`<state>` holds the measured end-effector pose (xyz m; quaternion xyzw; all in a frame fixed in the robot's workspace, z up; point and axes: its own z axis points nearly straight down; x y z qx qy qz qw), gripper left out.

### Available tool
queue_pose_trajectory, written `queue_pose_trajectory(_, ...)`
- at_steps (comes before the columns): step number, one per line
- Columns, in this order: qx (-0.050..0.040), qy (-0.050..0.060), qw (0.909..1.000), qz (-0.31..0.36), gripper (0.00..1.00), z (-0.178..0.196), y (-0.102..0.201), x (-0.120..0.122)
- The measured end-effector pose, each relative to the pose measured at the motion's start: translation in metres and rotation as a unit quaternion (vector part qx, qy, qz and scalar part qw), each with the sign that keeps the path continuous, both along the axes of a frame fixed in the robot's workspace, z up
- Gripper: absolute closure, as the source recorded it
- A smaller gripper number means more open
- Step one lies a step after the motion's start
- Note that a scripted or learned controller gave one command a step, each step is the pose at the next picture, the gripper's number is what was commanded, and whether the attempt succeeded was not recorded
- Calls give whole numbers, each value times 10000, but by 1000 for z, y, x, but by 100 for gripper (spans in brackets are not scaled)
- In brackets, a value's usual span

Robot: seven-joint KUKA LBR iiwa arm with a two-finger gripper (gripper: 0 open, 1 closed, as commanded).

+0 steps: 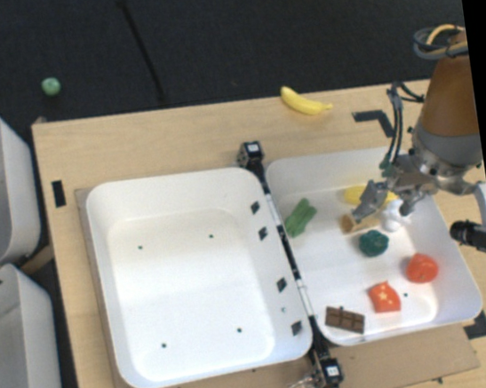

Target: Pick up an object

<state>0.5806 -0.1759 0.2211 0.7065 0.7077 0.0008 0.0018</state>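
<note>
- We look down at a slant on a wooden bench [173, 140] that carries two shallow white bins side by side.
- The grey arm [447, 115], with its orange band, reaches in from the right and ends over the right bin [313, 179].
- The pincer [386, 202] hangs low over the upper right part of that bin, its metal fingers spread apart and pointing down and to the left.
- We see nothing held between the fingers; the pincer is open.
- A yellow piece [357, 192] lies just to the upper left of the pincer, partly hidden by it.
- A small tan block [348, 223] sits just to the lower left of the pincer, close to one finger; we cannot tell whether they touch.
- A small white object [392, 220] lies directly beneath the pincer, too blurred to name.
- A dark green round object [374, 243] rests just below the pincer, on the bin floor.
- A green block [300, 218] lies well to the left of the pincer, near the divide between the bins.
- An orange-red round object [421, 268] sits below and slightly right of the pincer.
- A red and orange piece [384, 297] lies further below the pincer, near the bin's front edge.
- A brown chocolate-like bar [344, 319] lies far below and to the left of the pincer, at the bin's front left corner.
- The left bin [171, 190] stands well to the left of the pincer.
- A yellow banana [305, 102] lies on the bench above and to the left of the pincer, outside the bins.
</note>
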Motion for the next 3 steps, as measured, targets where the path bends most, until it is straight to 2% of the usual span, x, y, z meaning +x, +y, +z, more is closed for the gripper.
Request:
queue_pose_trajectory(1, -1, -36, 10000, 13, 0, -62, -32, 46)
queue_pose_trajectory(2, -23, -68, 10000, -3, 0, -101, -23, 55)
queue_pose_trajectory(3, -15, -121, 9999, -1, 0, -109, -52, 38)
